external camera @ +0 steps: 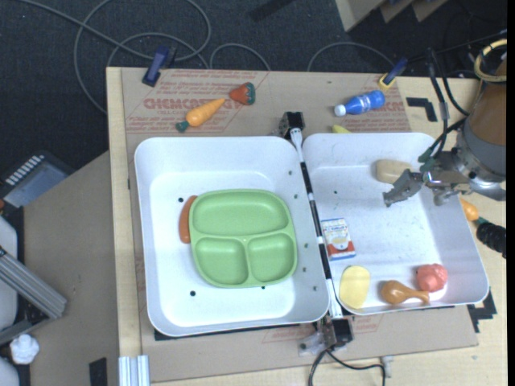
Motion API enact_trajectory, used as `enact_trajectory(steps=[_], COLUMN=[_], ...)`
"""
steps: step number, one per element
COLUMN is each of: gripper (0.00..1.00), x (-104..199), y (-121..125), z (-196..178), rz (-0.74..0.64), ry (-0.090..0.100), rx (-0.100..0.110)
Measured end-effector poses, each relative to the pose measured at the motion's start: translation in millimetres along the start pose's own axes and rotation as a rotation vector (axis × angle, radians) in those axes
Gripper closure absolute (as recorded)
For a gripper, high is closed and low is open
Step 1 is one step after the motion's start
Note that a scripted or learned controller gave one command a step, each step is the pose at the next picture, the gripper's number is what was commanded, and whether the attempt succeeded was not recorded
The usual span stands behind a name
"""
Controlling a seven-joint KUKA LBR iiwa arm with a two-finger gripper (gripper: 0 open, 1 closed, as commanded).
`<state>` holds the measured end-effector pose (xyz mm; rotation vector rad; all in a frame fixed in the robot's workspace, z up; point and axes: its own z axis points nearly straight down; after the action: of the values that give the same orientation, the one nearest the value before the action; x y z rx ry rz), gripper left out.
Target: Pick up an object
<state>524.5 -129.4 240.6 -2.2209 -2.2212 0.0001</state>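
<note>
My gripper [420,192] hangs over the upper right part of the right bin [378,147], open, with nothing between its fingers. A beige rounded object [390,170] lies just to its upper left, close to the left finger [398,191]. Lower in the same bin lie a small white and red carton [338,238], a yellow object [354,286], a brown pear-shaped object [400,293] and a pink object [431,277]. A small orange piece [469,210] sits at the bin's right rim, below the wrist.
The left bin [161,175] holds a green divided plate [241,237] with an orange-red sausage [185,218] against its left side. On the board behind the bins lie a carrot [205,111], a red piece [243,94] and a blue bottle [360,103].
</note>
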Motion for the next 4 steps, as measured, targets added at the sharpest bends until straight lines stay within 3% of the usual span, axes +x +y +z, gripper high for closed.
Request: enact_trajectory(steps=[1, 2, 3, 4], gripper=[0.00, 0.00, 0.00, 1.00], x=[-48.2, -17.6, -41.6, -43.3], y=[12.0, 119.3, 146.0, 148.0], z=[83.1, 76.0, 147.9, 134.8], rz=[0.002, -0.002, -0.001, -0.003], ry=[0.000, 0.000, -0.007, -0.014], rx=[0.003, -0.003, -0.014, -0.021])
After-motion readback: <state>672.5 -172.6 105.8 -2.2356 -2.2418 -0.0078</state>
